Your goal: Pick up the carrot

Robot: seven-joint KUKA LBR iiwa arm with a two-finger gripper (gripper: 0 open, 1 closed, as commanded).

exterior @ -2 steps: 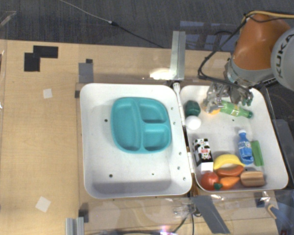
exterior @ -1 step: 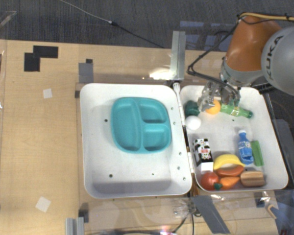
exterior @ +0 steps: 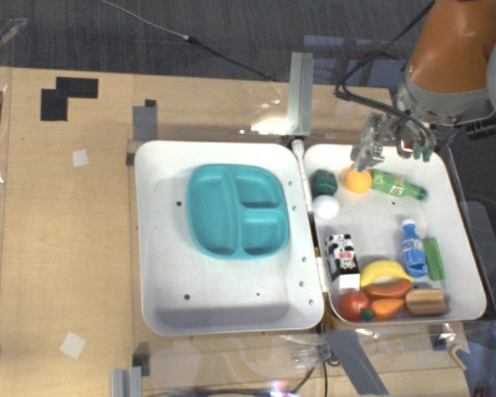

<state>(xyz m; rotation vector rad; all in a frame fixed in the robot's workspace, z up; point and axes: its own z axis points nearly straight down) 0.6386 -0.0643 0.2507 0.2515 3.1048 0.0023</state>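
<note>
Gripper (exterior: 370,151): you cannot tell its state. Carrot (exterior: 386,308) looks light, stiff, slick; grasp it across its middle, crowded by tomato (exterior: 355,304).

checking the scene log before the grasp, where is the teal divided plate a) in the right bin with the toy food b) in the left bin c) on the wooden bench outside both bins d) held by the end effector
b: the teal divided plate lies flat in the left bin, while the toy food sits in the right bin and the end effector hovers over that bin's far end.
</note>
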